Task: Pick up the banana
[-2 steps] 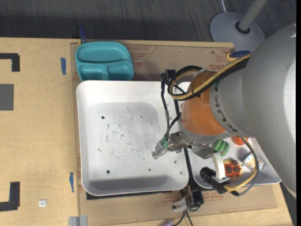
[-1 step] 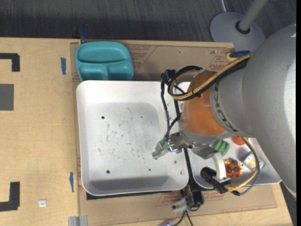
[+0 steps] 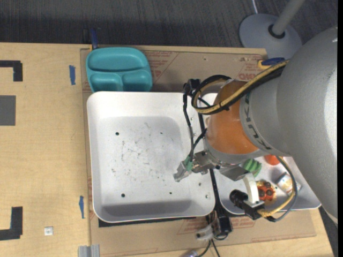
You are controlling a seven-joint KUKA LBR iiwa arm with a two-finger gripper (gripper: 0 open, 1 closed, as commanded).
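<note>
Mostly hidden under the arm (image 3: pixel 278 111), the banana cannot be made out; jaws' state unclear.

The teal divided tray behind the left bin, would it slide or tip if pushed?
The teal tray looks like moulded plastic, so probably stiff and light. It is low and wide, so a push would likely slide it rather than tip it. Its near edge meets the left bin at the rim, which might stop it there.
</note>
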